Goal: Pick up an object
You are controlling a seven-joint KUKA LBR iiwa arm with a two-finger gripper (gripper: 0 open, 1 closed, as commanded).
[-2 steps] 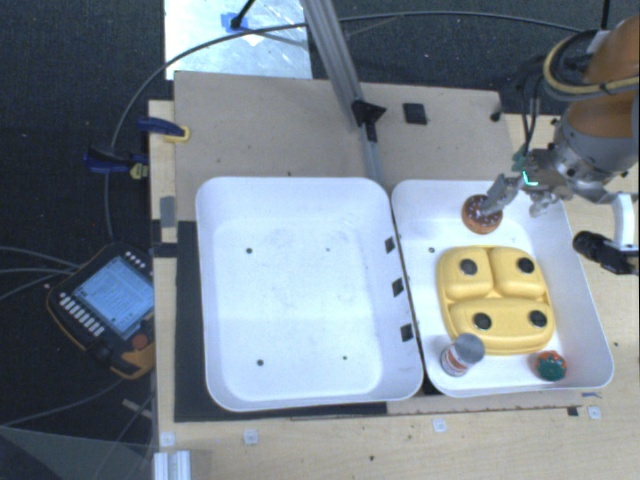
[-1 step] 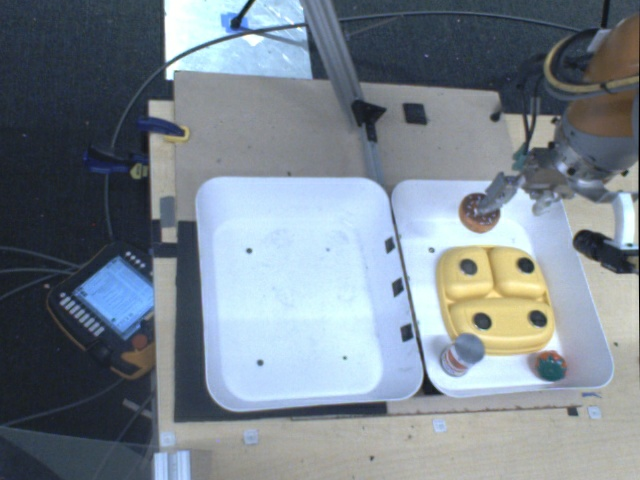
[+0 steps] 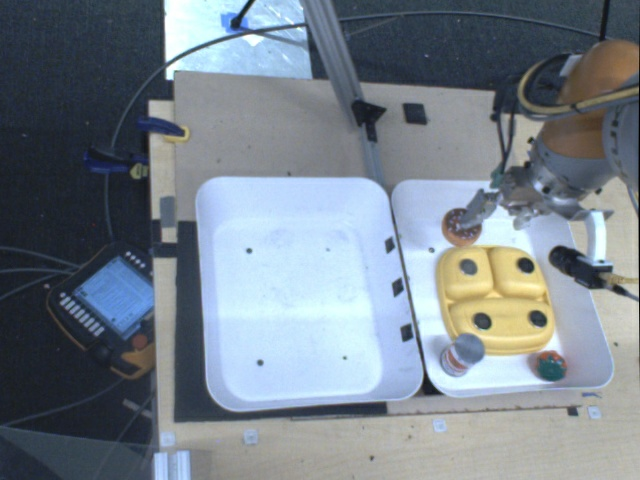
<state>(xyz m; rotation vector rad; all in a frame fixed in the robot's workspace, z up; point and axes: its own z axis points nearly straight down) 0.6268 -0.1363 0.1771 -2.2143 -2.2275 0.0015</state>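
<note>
Bins are seen side by side on the bench: a left bin point(image 3: 290, 298) and a right bin point(image 3: 420, 218), both white and shallow. In the right bin a large yellow block point(image 3: 495, 298) with four rounded humps and dark dots is laid near the middle. Just behind it, toward the far left corner of that bin, a small round brown piece point(image 3: 461, 227) with a pale centre is found. At the near edge a small can point(image 3: 461, 354), grey on top with a reddish band, is set touching or just beside the yellow block, and a small ball point(image 3: 551, 366), green and red, is placed near the front right corner.

The arm point(image 3: 590, 108) is brought in from the right, its orange band being visible above the wrist. The gripper point(image 3: 480, 210) is held low over the far part of the right bin, just above and beside the brown piece; whether its fingers are spread or pressed together cannot be told, and nothing is seen between them.

A handheld control unit point(image 3: 108, 303) with a lit blue screen is laid on the floor to the left; its text cannot be read. No brand or label can be made out anywhere.
</note>
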